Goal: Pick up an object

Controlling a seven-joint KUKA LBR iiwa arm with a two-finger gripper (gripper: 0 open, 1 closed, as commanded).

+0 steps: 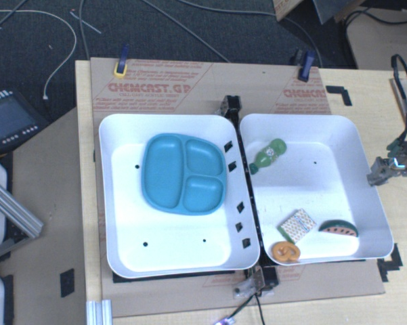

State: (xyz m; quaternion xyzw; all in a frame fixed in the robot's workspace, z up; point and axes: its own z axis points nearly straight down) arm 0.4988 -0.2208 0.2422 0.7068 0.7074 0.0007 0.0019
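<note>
The right bin holds several small objects. A green bottle lies tilted near its upper left corner. A checkered block lies near the front, and a watermelon slice toy sits to its right by the front wall. An orange pretzel-like ring rests at the front left corner. In the left bin, a blue divided plate lies flat.
A small grey metal piece with a cable sits just outside the right bin's right rim. Black clips line the divider between the bins. Clamps hold the cardboard at the back. Cables run across the dark floor behind.
</note>
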